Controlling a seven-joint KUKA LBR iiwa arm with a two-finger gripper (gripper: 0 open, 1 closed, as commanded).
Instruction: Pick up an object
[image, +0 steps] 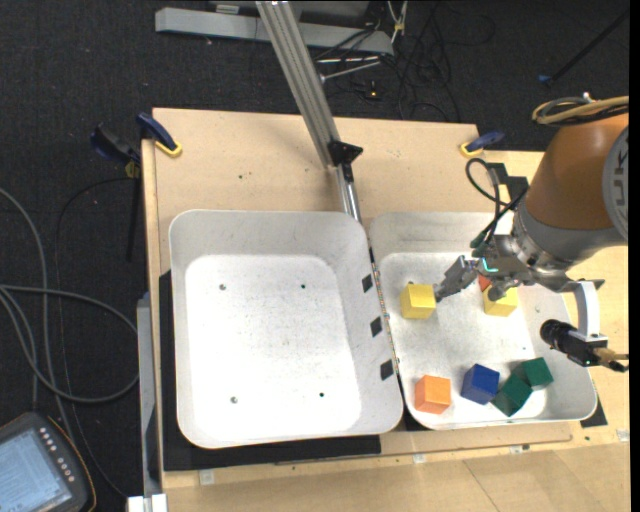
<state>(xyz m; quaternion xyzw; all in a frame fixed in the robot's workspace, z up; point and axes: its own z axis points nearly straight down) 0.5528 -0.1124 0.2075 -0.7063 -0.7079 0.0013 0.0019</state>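
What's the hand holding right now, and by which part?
Cannot be told. The hand hangs over the right bin between the two yellow blocks, and the wrist hides its tips. No block is visibly gripped.

The arm (580, 190) runs off the right edge and partly hides 1 yellow block (500, 301).

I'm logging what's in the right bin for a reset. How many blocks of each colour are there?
Yellow blocks: 2
Green blocks: 2
Blue block: 1
Orange block: 1
Total: 6, not counting a reddish bit mostly hidden under the gripper.
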